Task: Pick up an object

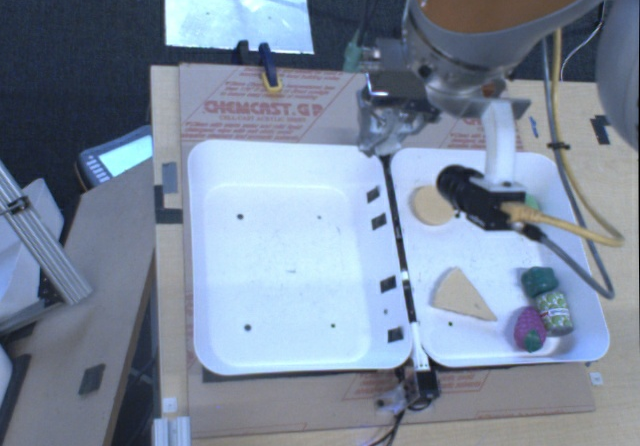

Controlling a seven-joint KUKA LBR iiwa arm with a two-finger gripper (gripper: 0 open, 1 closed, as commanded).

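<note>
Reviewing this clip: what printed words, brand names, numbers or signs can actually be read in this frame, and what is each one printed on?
"CHEMCAST" in red, followed by a few characters too blurred to read, on the protective sheet behind the left bin.
More red print on the same sheet behind the right bin: too faint to read.
Red print on the sheet's front edge below the bins: too small to read.
The small can in the right bin carries a label: illegible.

A wooden bench (168,264) bears two white bins (275,264) side by side.
</note>
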